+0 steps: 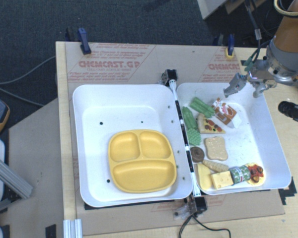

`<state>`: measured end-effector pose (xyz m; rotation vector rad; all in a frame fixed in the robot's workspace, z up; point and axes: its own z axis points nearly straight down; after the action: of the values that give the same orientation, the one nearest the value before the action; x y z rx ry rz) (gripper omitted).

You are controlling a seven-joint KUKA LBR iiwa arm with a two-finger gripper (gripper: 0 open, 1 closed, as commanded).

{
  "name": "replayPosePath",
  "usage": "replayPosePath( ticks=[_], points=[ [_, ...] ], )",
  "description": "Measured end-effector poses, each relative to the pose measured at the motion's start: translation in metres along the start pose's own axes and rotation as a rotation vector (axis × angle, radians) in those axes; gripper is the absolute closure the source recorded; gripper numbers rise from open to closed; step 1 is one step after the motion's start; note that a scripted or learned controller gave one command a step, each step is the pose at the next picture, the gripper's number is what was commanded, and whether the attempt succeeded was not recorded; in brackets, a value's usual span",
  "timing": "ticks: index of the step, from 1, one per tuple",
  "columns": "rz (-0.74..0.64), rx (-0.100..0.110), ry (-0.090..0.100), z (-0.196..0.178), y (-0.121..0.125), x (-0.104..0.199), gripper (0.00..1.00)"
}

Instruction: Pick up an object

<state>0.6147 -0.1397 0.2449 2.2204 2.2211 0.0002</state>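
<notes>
Spread apart and holding nothing, the jaws of the gripper [247, 87] hang above the far edge of the right bin [275, 148], one finger [233, 88] slanting down toward the toy food. Everything below is placed by that right bin. Nearest the gripper, toward the bin's far side, lies a red and white packet [224, 112], and just beside it a pizza slice [210, 125] rests with two green pods [202, 106] against the bin's left wall. Around the middle of the bin sits a slice of toast [216, 148], touching a brown cookie [197, 154] on its left. Along the bin's near edge cluster cheese blocks [215, 177], a green can [240, 173] and a small red piece [256, 171]. Left of the right bin, the left bin [89, 108] carries a yellow divided plate [141, 160].
</notes>
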Motion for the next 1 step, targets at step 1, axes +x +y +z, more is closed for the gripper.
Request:
replayPosePath(
  ticks=[1],
  points=[
    [0.006, 0.005, 0.005, 0.1662, -0.0253, -0.0261, 0.0]
  ],
)
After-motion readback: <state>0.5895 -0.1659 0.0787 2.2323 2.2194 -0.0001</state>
